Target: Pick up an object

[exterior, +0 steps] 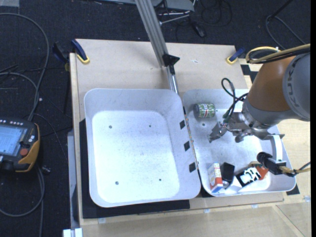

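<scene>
- Hanging over the middle of the right bin (pixel 197 100), the gripper (pixel 228 133) has its two fingers spread apart with nothing between them.
- A green can (pixel 204 110) lies on its side near that bin's far left corner, up and left of the gripper, apart from it.
- A small carton (pixel 216 177), a black block (pixel 227 171) and a black-and-white tool (pixel 252 175) crowd the near edge.
- The left bin (pixel 94 132) sits alongside.

The arm (pixel 284 90) is bulky and rounded, with an orange band beside grey casing. A black cable (pixel 229 90) loops off its wrist, and the gripper (pixel 228 131) is dull grey metal.
</scene>
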Tool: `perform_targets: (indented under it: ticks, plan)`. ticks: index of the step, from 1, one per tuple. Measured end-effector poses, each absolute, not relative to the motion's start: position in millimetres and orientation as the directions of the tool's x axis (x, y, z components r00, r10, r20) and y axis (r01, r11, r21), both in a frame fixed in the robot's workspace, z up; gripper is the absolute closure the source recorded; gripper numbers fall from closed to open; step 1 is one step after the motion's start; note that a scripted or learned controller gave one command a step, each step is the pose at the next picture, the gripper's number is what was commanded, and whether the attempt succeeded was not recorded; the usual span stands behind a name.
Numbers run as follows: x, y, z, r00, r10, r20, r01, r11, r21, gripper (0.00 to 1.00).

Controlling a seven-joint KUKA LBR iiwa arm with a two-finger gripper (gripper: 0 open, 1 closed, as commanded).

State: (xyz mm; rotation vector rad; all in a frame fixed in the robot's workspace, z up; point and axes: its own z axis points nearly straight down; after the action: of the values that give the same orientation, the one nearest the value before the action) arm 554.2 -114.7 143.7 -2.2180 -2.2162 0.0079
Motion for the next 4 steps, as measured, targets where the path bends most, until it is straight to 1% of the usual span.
perform_targets:
  ticks: [1, 2, 3, 4]
  plan:
    - [556.6, -114, 158, 0.0, 1.0, 0.0, 1.0, 0.0, 0.0, 1.0]
    - [554.0, -44, 189, -0.006, 1.0, 0.002, 1.0, 0.006, 0.002, 1.0]
    - [583.2, -16, 269, -0.003, 1.0, 0.001, 1.0, 0.003, 0.007, 1.0]
    - [516.3, -64, 206, 0.004, 1.0, -0.001, 1.0, -0.004, -0.005, 1.0]
